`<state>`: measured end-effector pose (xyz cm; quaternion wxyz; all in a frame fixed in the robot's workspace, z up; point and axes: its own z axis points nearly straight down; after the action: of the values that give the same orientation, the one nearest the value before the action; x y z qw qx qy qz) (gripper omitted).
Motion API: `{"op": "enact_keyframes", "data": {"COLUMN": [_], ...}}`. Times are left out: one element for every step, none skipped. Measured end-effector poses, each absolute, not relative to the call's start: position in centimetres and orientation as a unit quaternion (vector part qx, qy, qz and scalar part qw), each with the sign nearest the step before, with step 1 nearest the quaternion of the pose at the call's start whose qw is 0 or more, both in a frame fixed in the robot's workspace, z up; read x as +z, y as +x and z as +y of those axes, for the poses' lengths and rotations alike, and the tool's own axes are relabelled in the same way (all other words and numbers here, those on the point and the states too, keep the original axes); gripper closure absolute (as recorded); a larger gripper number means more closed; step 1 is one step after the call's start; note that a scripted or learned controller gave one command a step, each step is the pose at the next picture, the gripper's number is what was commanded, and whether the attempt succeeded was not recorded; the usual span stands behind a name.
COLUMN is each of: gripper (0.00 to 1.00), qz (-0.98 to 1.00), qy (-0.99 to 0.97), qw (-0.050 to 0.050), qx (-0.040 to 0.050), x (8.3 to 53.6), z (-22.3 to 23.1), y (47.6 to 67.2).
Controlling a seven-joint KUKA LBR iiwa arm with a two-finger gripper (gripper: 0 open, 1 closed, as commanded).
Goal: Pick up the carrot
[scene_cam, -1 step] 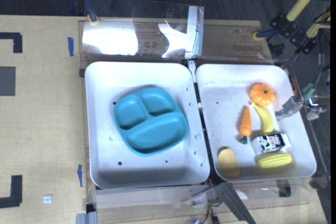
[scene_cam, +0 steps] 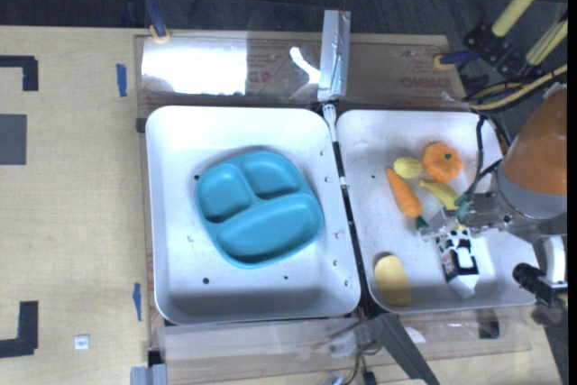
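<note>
The carrot (scene_cam: 405, 192), orange and tapered, lies in the right bin (scene_cam: 370, 140) near its middle, pointing toward the back left. My gripper (scene_cam: 448, 232) hangs low over the same bin, just right of and a little nearer than the carrot's thick end. Nothing shows as held in it.
Behind the carrot lie a small yellow fruit (scene_cam: 407, 168), an orange round fruit (scene_cam: 442, 162) and a yellow piece (scene_cam: 440, 192). A tan round item (scene_cam: 390, 273) sits near the right bin's front. The left bin (scene_cam: 171, 194) holds a blue divided plate (scene_cam: 259, 206).
</note>
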<state>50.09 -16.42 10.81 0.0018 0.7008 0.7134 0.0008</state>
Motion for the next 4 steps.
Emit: {"op": "enact_keyframes", "data": {"gripper": [0.0,0.0,1.0,1.0], "qz": [0.76,0.765,0.765,0.798], "qy": [0.65,0.644,0.644,0.602], "qw": [0.001,0.002,0.005,0.003], "qx": [0.001,0.0014,0.0035,0.0021], "x": [10.9,8.7,9.9,20.3], "z": [-11.3,-10.7,-10.7,-8.0], "y": [54.8,59.9,60.1,61.0]}}
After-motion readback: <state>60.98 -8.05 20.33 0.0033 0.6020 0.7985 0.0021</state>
